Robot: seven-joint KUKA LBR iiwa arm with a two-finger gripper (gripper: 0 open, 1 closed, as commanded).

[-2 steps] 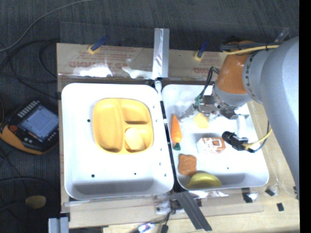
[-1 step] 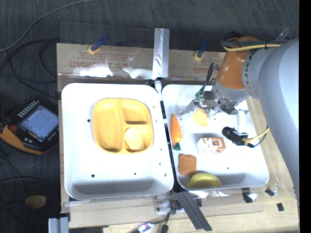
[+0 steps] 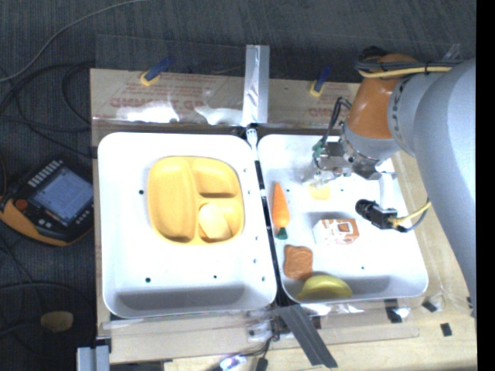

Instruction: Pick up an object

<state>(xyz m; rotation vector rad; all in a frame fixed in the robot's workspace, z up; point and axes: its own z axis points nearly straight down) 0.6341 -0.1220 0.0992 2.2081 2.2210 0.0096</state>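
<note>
1. Grey arm with orange band (image 3: 433,99): reaches in over the right shallow white plastic bin (image 3: 410,280).
2. Left shallow white plastic bin (image 3: 124,284): holds a yellow compartmented plastic tray (image 3: 174,199).
3. Right bin's candidates: orange toy carrot (image 3: 279,205), white-and-orange carton (image 3: 336,231), brown bread-like piece (image 3: 298,260), yellow banana-like piece (image 3: 326,287), small pale-yellow block (image 3: 319,193).
4. Tool (image 3: 331,161): poised just above the block; spread or pressed together, cannot tell.
5. Judgement: approach step; next, descend, close on the block, lift.

A single fixed camera looks down at a slant from above the wooden bench (image 3: 108,99), far enough off to take in both shallow white plastic bins (image 3: 116,284) side by side, with dark carpeted floor (image 3: 46,22) around the bench edges
</note>
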